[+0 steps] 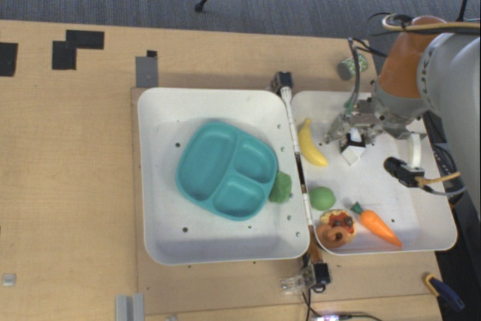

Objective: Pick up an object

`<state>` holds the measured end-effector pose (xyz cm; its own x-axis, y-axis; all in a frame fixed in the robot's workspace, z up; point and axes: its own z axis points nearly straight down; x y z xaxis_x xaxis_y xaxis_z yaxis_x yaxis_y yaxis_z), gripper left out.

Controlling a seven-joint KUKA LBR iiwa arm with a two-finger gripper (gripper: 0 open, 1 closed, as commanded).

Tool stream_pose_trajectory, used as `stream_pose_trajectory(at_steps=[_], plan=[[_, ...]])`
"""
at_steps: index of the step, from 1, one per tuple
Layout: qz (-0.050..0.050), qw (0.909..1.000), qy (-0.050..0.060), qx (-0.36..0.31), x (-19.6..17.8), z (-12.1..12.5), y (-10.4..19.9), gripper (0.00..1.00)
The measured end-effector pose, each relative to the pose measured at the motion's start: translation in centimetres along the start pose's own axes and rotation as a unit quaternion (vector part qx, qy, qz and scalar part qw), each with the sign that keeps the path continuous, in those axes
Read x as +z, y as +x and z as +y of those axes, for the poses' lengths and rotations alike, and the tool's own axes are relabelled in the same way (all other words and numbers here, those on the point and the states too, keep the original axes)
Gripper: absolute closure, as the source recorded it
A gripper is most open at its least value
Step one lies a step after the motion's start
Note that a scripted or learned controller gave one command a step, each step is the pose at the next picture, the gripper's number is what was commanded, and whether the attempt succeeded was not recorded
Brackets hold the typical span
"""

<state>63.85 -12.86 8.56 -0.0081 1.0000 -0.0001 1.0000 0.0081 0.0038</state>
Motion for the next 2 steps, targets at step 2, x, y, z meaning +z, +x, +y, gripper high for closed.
stream_pose_trajectory(at_steps=[2], plan=[[0.0,1.0,0.0,0.0,-12.0,-4.4,5.2,1.0]])
